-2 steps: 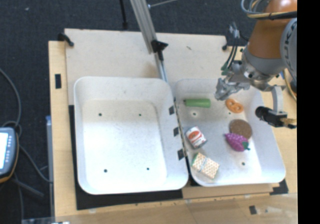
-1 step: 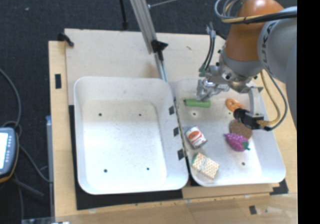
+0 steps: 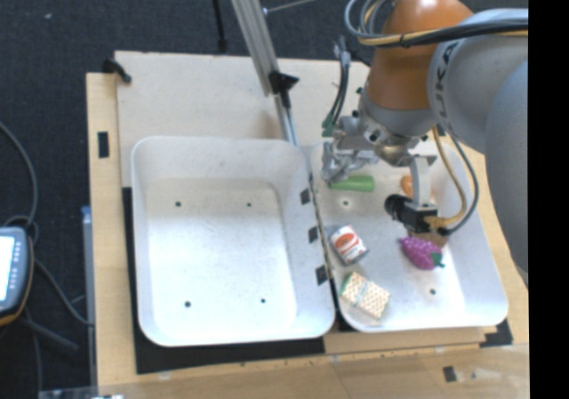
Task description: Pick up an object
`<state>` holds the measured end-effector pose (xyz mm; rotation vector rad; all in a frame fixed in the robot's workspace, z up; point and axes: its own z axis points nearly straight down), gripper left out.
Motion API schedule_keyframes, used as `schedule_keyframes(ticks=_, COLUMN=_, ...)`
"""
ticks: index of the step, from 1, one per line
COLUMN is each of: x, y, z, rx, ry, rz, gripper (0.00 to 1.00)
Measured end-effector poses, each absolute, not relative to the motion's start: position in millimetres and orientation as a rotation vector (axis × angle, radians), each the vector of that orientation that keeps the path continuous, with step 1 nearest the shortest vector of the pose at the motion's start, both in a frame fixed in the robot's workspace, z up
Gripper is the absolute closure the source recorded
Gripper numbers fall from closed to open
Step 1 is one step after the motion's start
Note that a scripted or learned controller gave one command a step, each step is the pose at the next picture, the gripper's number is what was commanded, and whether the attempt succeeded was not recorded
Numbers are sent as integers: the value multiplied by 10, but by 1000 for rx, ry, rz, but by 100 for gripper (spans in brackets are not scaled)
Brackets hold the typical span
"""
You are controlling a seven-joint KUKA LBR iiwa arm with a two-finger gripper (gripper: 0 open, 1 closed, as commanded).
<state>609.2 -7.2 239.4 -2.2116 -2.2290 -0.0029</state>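
My gripper [image 3: 342,166] hangs over the far left part of the right bin [image 3: 471,286], directly above a green elongated object [image 3: 354,182]. Its fingertips come down to the green object's near side. A small red-and-white can [image 3: 348,244] lies near the bin's left wall. A tan checkered block [image 3: 365,296] sits at the front left corner. A purple grape bunch [image 3: 421,251] lies toward the middle right. An orange object [image 3: 406,184] peeks out behind a black part of the wrist.
The left bin [image 3: 222,237] stands beside the right one, sharing a raised rim. A slanted aluminium pole [image 3: 253,24] rises behind the bins. Cables loop off the wrist over the right bin.
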Motion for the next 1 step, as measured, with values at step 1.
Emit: schedule_keyframes(ticks=1, x=6250, y=492, z=2423, rx=-2212, ry=-2231, rz=-4, gripper=100)
